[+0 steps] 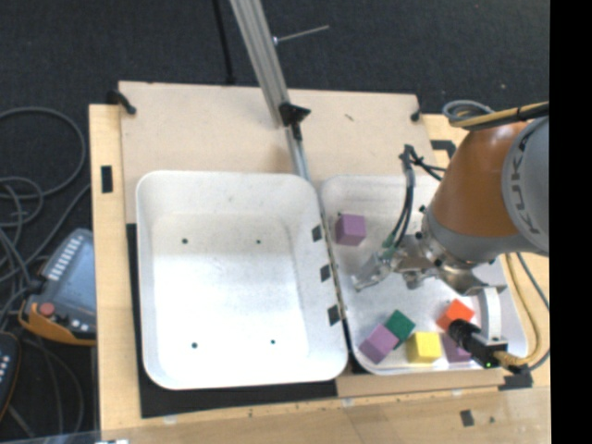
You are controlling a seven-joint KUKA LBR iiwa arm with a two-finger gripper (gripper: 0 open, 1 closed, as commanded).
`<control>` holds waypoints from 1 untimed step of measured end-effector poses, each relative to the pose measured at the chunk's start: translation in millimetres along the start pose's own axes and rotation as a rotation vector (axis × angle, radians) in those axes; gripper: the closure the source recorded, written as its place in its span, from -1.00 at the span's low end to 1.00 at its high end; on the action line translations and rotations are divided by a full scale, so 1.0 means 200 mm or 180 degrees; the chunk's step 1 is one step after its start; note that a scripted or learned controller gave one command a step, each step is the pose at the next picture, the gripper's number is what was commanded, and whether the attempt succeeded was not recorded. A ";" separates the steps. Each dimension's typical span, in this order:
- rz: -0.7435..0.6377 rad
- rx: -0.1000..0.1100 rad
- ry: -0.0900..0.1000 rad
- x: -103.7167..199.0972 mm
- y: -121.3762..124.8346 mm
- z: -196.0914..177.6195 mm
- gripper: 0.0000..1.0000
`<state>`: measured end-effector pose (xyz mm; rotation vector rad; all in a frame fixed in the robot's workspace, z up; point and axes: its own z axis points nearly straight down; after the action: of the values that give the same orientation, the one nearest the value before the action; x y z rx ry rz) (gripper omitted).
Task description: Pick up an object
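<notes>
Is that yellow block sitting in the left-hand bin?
No, the yellow block lies in the right bin, near its front edge beside a green block.

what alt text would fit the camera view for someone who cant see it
A grey and orange robot arm reaches from the right over the right bin, its gripper low near a purple block. Green, yellow, orange and more purple blocks sit near that bin's front edge.
</notes>
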<state>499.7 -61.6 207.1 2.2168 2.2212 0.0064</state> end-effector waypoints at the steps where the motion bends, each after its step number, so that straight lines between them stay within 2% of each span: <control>1: -0.0014 -0.0004 -0.0002 0.18 0.44 -0.08 -1.00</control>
<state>587.9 -25.3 224.4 2.2109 2.2253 0.0072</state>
